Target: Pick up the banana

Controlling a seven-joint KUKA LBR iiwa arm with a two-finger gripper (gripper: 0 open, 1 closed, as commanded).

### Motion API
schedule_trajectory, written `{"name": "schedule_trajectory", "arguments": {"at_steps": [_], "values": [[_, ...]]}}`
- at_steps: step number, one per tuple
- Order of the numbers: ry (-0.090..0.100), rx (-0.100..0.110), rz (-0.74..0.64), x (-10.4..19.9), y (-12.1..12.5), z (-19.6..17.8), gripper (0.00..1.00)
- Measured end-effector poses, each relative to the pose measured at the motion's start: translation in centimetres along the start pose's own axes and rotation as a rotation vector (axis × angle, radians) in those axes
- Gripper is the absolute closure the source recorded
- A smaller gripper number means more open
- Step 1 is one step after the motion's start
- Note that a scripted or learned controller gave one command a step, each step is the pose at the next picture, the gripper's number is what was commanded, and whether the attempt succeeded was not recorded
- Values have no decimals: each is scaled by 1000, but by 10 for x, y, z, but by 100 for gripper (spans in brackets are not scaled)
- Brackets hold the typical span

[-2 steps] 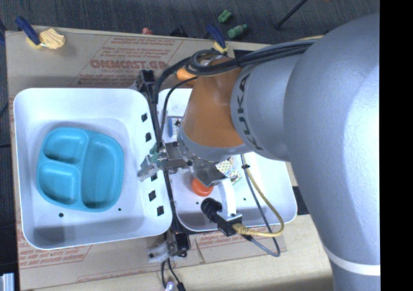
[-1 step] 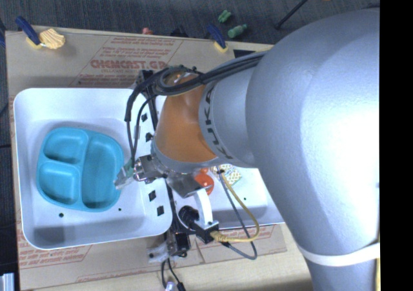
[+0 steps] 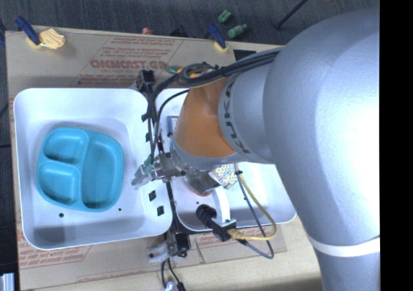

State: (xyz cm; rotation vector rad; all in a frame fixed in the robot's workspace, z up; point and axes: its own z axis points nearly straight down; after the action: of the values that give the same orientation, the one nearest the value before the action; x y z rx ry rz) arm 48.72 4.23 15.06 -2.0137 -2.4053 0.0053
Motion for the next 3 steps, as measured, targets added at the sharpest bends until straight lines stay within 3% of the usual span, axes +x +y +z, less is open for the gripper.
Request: {"name": "schedule_trajectory", "arguments": {"at_steps": [1,2,3], "values": [[-1,-6,183,-124,-3,-120,0],[0,0,48,-61,-23,-55,0],[0,0,-321,19,-9,-40,0]]}}
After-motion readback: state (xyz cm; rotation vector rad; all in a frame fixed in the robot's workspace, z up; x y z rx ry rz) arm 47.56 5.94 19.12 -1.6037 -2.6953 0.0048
